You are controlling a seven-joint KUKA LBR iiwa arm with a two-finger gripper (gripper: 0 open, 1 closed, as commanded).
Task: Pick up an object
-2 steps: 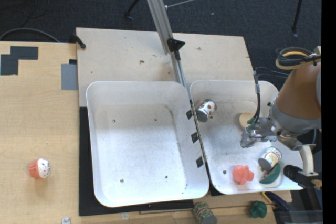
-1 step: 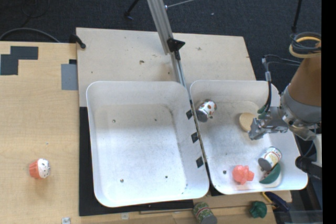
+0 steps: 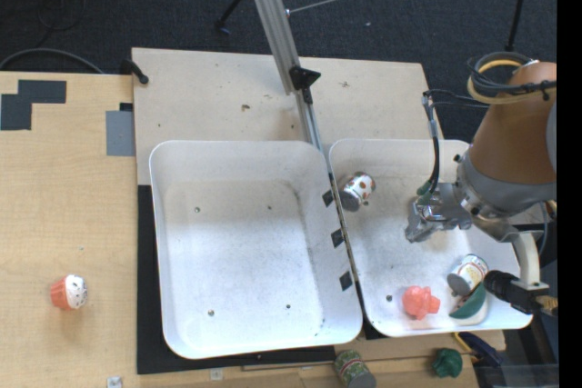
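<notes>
The small can [image 3: 468, 274] lies on its side in the right bin [image 3: 382, 195], its long axis slanting toward the bin's near right corner. In the same bin are a pink toy [image 3: 419, 302] left of the can and a round cup [image 3: 357, 189] near the divider. The tool [image 3: 424, 220] hovers above the can.

No text, brand or number could be read anywhere. The can's [image 3: 467, 273] label was too small to read.
</notes>
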